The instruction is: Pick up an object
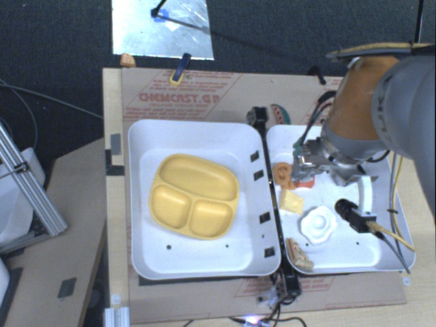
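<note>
The arm enters from the right and sets the hand (306,163) low over the right bin (381,254), near its upper left corner. Whether the hand is open or closed cannot be determined. An orange object (282,174) lies just left of the hand; a red piece (304,180) sits directly beneath it. Nearby lie a yellow wedge (292,202) and a white ruffled object (317,225). The left bin (146,254) contains a yellow divided tray (195,195).

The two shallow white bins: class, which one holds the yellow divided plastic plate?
The left white bin, away from the arm. The yellow three-compartment plate lies in its middle; the right white bin holds small items such as a white round piece.
</note>
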Controlling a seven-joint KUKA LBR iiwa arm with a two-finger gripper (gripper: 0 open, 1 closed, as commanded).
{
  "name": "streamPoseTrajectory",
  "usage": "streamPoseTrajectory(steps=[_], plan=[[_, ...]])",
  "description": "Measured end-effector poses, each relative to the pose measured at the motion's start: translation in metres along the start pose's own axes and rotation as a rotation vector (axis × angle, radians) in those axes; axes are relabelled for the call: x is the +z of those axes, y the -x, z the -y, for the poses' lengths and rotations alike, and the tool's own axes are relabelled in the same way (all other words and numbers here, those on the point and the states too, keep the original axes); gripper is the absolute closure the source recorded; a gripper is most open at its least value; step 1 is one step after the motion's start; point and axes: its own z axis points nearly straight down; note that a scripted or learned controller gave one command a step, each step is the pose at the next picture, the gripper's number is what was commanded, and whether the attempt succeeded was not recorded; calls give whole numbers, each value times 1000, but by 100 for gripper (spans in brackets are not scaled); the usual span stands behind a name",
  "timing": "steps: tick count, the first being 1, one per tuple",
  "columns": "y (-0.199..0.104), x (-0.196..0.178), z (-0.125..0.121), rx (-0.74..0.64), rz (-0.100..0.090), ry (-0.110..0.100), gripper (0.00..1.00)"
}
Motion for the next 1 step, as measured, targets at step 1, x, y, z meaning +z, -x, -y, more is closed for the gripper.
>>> streamPoseTrajectory(steps=[1], plan=[[-58,-17,57,-17,-7,-8,100]])
